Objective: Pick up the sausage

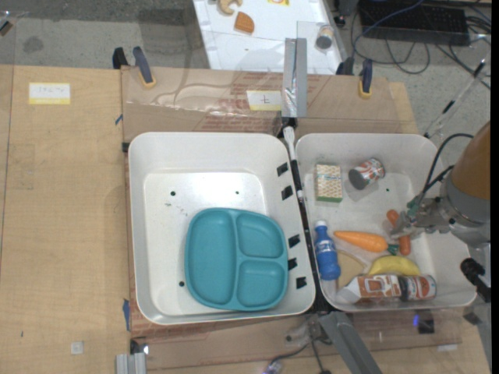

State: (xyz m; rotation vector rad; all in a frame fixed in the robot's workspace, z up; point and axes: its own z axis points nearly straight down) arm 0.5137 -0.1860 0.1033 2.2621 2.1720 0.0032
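The sausage (394,219) is a small reddish-brown piece in the right bin (441,265), just right of the carrot's tip. Its lower end shows red near the banana. My gripper (411,217) reaches in from the right and sits low directly over the sausage, covering its middle. I cannot tell whether the sausage is gripped or merely lies beneath the gripper.
An orange carrot (361,241), a banana (394,266), a sauce bottle (390,287) and a blue bottle (326,252) crowd the sausage. A can (366,172) and cracker box (328,182) lie farther back. The left bin (148,209) holds a teal divided plate (236,259).
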